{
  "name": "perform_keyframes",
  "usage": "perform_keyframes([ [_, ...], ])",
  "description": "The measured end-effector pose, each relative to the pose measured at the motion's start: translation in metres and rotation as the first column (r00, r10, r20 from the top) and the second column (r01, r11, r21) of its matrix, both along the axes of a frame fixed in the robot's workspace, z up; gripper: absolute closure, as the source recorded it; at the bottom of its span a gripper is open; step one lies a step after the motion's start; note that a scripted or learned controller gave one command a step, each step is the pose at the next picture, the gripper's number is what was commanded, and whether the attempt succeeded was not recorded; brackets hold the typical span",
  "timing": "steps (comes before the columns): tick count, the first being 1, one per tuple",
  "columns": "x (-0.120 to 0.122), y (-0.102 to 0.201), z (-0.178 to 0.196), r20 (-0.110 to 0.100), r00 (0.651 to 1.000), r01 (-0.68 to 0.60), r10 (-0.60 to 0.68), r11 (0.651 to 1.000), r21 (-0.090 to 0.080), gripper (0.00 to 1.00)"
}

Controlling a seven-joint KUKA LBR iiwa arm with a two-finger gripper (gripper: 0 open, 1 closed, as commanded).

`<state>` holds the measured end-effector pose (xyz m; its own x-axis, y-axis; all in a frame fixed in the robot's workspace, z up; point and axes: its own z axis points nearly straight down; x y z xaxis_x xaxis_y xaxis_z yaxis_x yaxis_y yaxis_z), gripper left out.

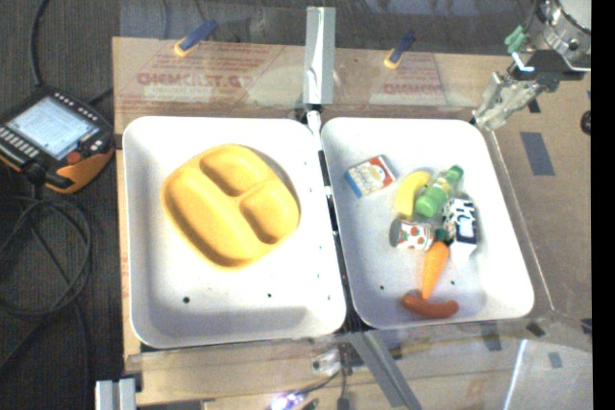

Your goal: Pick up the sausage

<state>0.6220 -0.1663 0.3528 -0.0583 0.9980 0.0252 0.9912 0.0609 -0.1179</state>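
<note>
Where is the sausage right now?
The sausage lies in the right bin, near its front edge, just below the tip of the carrot.

Two bins sit side by side: the left bin (144, 302) holds a divided plate (231, 204), the right bin (504, 288) a cluster of toy foods. The sausage (430, 306) lies at its near edge, just before the carrot (434, 268); the gripper (502, 106) hangs beyond its far right corner
</note>
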Motion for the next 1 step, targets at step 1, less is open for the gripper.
perform_keyframes([
  [1, 0.0015, 0.0000, 0.0047, -0.007, 1.000, -0.003, 0.003, 1.000, 0.000, 1.00],
])
